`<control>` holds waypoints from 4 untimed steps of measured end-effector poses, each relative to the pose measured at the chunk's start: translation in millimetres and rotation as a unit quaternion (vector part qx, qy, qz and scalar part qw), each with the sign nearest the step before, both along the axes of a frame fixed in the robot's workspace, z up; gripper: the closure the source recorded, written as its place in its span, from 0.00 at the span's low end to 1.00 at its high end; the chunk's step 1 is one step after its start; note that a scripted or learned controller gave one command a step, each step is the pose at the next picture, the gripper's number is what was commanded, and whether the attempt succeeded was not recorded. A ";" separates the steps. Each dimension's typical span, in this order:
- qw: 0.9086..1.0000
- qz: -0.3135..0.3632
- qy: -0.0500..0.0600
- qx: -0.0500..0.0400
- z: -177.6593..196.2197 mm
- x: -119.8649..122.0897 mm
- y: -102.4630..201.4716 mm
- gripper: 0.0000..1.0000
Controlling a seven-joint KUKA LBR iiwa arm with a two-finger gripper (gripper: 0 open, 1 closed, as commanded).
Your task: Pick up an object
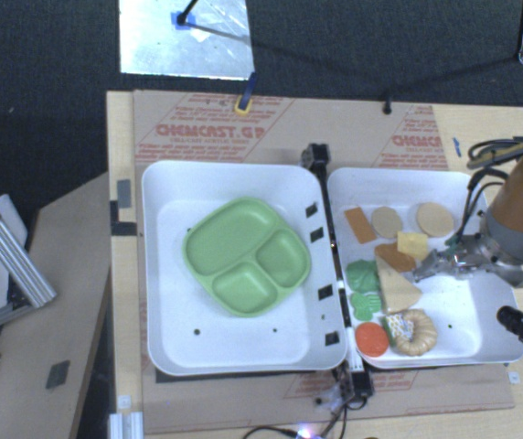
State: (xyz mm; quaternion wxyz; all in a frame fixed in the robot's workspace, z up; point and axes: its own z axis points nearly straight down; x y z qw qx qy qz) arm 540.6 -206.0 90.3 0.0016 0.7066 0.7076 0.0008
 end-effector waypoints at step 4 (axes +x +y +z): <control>1.000 0.003 0.001 0.000 131.0 1.8 11.5 1.00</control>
